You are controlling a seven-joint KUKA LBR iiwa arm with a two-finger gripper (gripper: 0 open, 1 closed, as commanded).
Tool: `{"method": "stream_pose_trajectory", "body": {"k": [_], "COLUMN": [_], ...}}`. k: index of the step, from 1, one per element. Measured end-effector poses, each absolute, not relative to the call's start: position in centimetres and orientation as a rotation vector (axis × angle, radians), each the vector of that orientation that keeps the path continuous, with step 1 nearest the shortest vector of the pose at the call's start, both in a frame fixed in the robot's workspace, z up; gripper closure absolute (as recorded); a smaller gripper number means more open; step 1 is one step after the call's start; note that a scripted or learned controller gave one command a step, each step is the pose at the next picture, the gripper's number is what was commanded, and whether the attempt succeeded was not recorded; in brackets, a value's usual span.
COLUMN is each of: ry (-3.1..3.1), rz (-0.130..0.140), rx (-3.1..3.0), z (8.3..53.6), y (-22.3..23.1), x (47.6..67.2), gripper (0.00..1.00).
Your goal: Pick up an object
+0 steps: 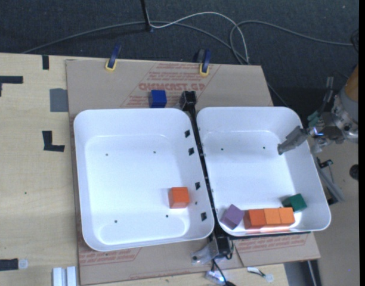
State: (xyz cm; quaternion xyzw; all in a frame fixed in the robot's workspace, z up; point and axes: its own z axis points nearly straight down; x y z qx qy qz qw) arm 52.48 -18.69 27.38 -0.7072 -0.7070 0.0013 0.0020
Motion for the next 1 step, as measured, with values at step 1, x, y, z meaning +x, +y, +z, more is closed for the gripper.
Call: {"method": "stream_pose_trajectory", "body": {"k": [1], "ry": [-2.222], "rz": [0.000], "rx": [-2.221], "z": [27.59], "y": [-18.68], "x": [52.56], "gripper": [0.00]}}
